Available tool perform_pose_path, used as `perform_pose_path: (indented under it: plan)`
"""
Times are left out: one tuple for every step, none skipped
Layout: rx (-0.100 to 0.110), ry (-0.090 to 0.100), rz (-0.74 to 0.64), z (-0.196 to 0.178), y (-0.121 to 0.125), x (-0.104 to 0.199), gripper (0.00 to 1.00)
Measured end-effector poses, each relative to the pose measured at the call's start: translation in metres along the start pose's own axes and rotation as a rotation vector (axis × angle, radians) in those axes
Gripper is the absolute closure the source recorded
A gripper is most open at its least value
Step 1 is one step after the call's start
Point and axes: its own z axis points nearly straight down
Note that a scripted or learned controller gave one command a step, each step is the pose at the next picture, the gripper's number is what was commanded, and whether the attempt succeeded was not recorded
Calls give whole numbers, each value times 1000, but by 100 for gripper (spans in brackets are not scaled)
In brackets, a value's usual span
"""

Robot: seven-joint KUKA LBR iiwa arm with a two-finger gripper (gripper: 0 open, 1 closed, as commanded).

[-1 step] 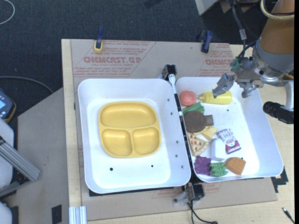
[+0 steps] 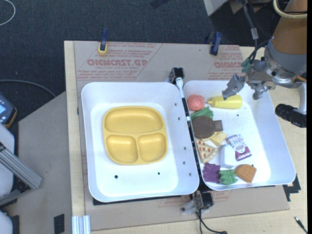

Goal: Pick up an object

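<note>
The near edge of the right bin (image 2: pixel 285 165) holds a row of small toy foods: a purple grape cluster (image 2: pixel 211 171), a green piece (image 2: pixel 227 177) just beside it, and an orange-brown piece (image 2: pixel 245 173) to the right. Behind these lie a white packet with purple print (image 2: pixel 237 146), a waffle-patterned wedge (image 2: pixel 206 153) and a pale yellow wedge (image 2: pixel 216 139). Further back sits a dark brown piece (image 2: pixel 204 126), touching a green leafy piece (image 2: pixel 202 113) behind it. At the far end of this bin lie a pink-red round item (image 2: pixel 196 102) and a yellow bottle-shaped item (image 2: pixel 226 102), near each other.

The left bin (image 2: pixel 92 130) contains a yellow three-compartment tray (image 2: pixel 135 133), lying flat near the bin's centre.

The gripper (image 2: pixel 247 87) hovers over the far part of the right bin, just above and to the right of the yellow bottle-shaped item. Its two fingers (image 2: pixel 233 87) stand apart, and nothing sits between them. The grey arm with its orange band (image 2: pixel 291 27) enters from the upper right. Both bins rest on a brown board (image 2: pixel 146 62) fixed by blue clamps (image 2: pixel 103 42) at the far edge.
</note>
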Motion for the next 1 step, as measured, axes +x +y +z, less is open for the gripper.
perform_pose_path:
  plan:
    - [5, 1, 1, 44, 0, 5, 0]
